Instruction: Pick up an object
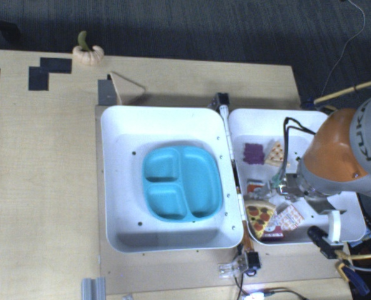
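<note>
Nothing's lifted yet: the arm's gripper (278, 189) hangs low in the right white bin (310, 116) above a pizza-print card (260, 216); can't tell its state.

My gripper (279, 189) low in right white bin (260, 120), near purple block (254, 153); grip on anything unclear.
</note>
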